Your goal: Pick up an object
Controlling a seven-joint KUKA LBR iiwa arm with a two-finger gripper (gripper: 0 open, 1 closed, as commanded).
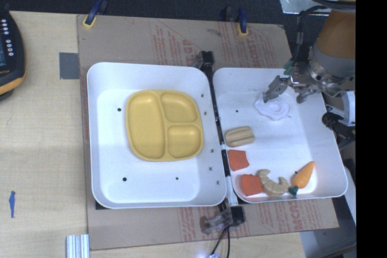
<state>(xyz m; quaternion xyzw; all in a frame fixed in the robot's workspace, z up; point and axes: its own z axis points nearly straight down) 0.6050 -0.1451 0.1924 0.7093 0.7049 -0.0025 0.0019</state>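
While the grey arm with its orange band reaches in from the right, the two-finger gripper [283, 89] is seen spread apart above the far part of the right-hand shallow white bin [314, 148], with nothing pinched between its fingers. Just beneath and slightly nearer lies a small translucent white crumpled object [273, 109], pale against the bin floor (its exact nature cannot be made out), and whether a fingertip touches it cannot be told. Further forward in the same bin are found a tan bread-roll-shaped toy [239, 136], a red-orange block [238, 159], a second red-orange block [251, 185], a beige curved piece [272, 183] and an orange carrot-shaped toy [303, 173]. In the left-hand white bin [109, 184] a yellow plastic plate divided into three compartments [164, 125] is laid flat. By this evidence the task is judged to be at an early stage: an approach has been made, yet no object has been grasped or raised. What is left is the closing of the fingers on a chosen item, probably the pale one nearest, and the lift itself.
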